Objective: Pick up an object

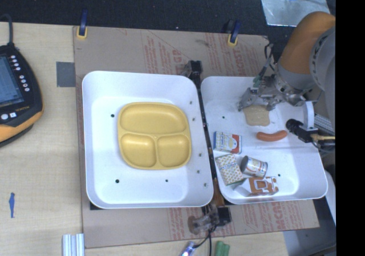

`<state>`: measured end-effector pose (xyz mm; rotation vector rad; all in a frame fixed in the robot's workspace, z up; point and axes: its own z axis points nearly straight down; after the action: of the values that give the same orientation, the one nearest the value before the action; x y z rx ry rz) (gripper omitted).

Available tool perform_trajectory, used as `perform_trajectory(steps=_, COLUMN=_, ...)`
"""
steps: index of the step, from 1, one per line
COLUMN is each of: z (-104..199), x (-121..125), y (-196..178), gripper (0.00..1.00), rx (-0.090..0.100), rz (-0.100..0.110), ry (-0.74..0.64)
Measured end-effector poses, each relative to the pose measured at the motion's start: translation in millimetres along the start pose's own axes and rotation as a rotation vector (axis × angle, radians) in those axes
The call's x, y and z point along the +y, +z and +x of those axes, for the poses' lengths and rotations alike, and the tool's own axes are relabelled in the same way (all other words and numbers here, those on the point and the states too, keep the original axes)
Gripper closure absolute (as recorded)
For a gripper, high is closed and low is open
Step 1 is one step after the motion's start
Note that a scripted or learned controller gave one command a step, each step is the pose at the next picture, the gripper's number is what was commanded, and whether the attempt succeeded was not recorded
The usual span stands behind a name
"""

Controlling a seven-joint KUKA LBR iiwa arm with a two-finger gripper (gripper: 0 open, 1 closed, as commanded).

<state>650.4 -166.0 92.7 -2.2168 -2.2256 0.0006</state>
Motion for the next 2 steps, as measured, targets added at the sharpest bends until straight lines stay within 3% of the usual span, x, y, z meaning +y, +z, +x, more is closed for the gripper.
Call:
perform_trajectory(steps=1, z=8, x=-20, y=0, gripper=0.00, rx=-0.002, rz=0.001, ry=0.001)
perform_trajectory(steps=2, z=-6, x=-21, y=0, gripper=0.00, rx=-0.002, rz=-0.001, ry=0.001)
